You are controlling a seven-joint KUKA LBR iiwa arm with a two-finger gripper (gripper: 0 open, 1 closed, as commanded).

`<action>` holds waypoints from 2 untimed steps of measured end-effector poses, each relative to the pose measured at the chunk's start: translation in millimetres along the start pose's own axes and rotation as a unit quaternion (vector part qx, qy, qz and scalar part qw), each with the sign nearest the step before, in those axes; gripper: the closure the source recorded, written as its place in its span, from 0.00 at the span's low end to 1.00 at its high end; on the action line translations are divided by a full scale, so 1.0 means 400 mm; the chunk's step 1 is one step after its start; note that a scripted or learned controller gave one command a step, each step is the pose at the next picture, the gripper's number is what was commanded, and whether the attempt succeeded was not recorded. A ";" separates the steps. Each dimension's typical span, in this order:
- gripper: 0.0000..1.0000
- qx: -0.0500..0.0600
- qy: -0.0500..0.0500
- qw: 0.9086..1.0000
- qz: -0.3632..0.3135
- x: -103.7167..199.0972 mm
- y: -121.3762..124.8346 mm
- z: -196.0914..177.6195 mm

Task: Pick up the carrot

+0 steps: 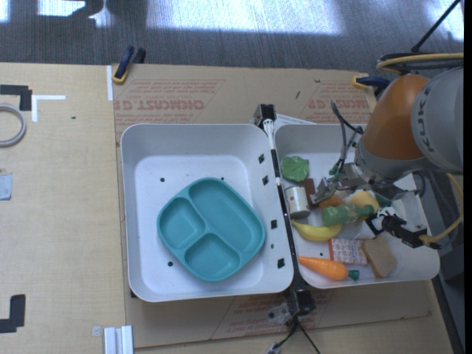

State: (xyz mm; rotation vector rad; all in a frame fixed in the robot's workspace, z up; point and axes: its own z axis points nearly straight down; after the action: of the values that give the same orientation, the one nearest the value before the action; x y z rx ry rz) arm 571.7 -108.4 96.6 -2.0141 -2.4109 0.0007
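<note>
The carrot (323, 268), orange with a small green tip, lies on its side near the front edge of the right bin (413, 271). My gripper (324, 192) is down in the middle of that bin, among the food items and well behind the carrot. A banana (317, 231) lies between the gripper and the carrot. The grey arm with its orange band (394, 127) comes in from the right and hides part of the bin's back right.
The right bin also holds a green leafy piece (295, 168), a metal can (296, 200), a green and yellow item (346, 211), a red-and-white packet (346, 251) and a toast slice (380, 257). A teal divided plate (212, 228) sits in the left bin (147, 198).
</note>
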 end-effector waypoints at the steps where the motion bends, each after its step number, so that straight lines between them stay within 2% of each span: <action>1: 1.00 -0.001 -0.001 1.000 0.001 -0.001 0.002 -0.025; 2: 1.00 0.000 0.000 0.995 0.097 0.192 -0.124 -0.239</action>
State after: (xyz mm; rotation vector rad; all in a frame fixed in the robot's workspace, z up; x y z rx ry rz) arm 509.3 -41.7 192.1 -2.2375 -2.2050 0.0007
